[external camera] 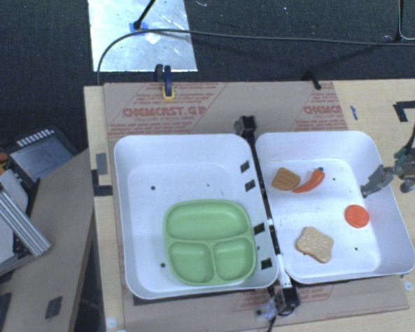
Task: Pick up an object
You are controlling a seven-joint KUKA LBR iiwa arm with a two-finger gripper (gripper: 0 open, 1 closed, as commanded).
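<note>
The right bin [332, 147] holds several food pieces. A tan wedge [285, 179] lies at its upper left, with a red chili pepper [309, 181] touching its right side. An orange-red disc [357, 216] lies toward the right wall. A slice of bread [315, 244] rests near the front. My gripper [373, 182] reaches in over the bin's right rim, above and just right of the disc, and holds nothing that I can see.
The left bin [144, 165] carries a green divided plate [210, 240] in its front half. A black clip strip [259, 201] joins the two bins. Cardboard [190, 107] lies beneath them, with a yellow clamp [167, 83] at its back edge.
</note>
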